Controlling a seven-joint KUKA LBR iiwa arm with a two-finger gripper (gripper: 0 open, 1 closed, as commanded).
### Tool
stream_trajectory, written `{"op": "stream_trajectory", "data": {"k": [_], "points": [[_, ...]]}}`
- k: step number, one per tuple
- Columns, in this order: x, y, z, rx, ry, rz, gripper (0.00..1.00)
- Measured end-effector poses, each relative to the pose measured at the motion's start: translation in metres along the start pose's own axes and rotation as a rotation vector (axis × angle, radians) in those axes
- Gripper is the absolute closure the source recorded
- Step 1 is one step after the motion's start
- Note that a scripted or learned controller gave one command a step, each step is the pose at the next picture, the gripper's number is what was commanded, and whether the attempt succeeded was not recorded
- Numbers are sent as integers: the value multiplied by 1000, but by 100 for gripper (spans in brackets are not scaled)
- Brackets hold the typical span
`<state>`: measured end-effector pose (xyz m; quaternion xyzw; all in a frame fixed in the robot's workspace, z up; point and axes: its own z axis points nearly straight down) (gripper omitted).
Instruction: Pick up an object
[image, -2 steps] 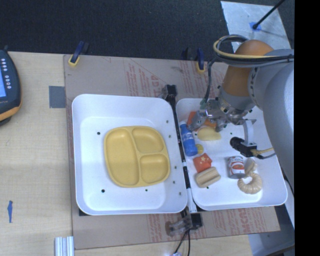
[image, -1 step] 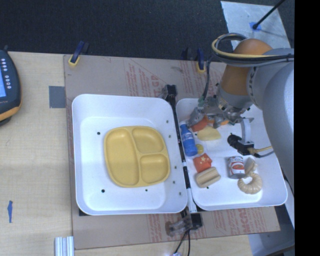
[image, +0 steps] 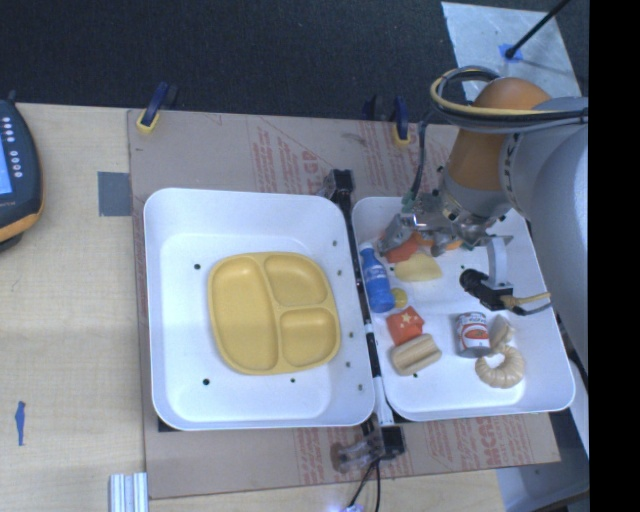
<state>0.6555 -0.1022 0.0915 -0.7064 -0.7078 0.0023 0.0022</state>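
Observation:
My gripper (image: 428, 232) is low over the back of the right bin (image: 545, 395), under the orange band of the arm. Right below it lie an orange-red piece (image: 402, 250) and a pale yellow piece (image: 423, 269), touching each other. Whether either is between the fingers is hidden by the wrist. Left of them a blue bottle (image: 377, 281) lies along the bin's left wall. Nearer the front lie a red packet (image: 405, 323), a tan bun (image: 415, 353), a small can (image: 472, 333) and a pale ring-shaped pastry (image: 500, 366).
The left bin (image: 175, 390) holds a yellow divided plate (image: 275, 310). A small yellow ball (image: 399, 297) lies beside the bottle. A handheld controller (image: 15, 170) rests at the bench's far left edge. Clamps stand along the board's back edge.

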Motion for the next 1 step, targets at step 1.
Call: {"op": "stream_trajectory", "data": {"k": [1], "points": [[0,1,-11,0,-1,-3,100]]}}
